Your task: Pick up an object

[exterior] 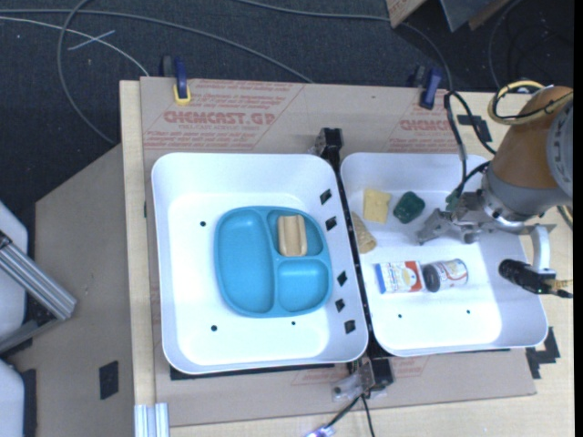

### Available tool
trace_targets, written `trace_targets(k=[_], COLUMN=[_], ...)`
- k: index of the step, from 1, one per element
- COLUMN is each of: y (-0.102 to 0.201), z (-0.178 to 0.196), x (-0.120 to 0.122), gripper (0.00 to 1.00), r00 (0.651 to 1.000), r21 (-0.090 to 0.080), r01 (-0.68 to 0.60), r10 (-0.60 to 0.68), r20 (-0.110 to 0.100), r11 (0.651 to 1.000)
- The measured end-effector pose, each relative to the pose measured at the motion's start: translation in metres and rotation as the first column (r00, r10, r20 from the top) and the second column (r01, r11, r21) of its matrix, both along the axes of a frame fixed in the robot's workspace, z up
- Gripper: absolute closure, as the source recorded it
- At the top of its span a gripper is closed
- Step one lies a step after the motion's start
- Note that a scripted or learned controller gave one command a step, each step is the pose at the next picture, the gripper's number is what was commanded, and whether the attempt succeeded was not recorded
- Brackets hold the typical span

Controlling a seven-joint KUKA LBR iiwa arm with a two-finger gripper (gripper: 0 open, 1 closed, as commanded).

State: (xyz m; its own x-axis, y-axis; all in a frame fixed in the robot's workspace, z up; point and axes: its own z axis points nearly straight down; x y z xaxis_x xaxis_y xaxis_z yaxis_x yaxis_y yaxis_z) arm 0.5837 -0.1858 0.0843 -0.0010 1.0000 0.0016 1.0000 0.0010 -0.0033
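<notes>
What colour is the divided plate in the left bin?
Light blue; the divided plate shows clearly in the camera view.

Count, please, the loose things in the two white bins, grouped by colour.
Blue: 1, the divided plate
Tan: 2, the block on it, the small piece
Yellow: 1, sponge
Green: 1, lump
White with labels: 2, box, bottle
Total: 7

Red print reading "CHEMCAST GP" is showing on the brown protective sheet (228,107) lying under the bins, left of centre; the same red print is repeating at the sheet's right, partly cut off by the right bin. Smaller red lines around it are blurring beyond reading. The small tube's label (398,277) is too small to read.
</notes>
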Motion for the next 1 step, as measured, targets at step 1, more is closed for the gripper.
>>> trace_targets(k=[1], y=[0.0], z=[0.0124], x=[0.0012], gripper=[1.0], r00=[1.0], r21=[0.0], r01=[0.0], r10=[0.0], r20=[0.004], r11=[1.0])
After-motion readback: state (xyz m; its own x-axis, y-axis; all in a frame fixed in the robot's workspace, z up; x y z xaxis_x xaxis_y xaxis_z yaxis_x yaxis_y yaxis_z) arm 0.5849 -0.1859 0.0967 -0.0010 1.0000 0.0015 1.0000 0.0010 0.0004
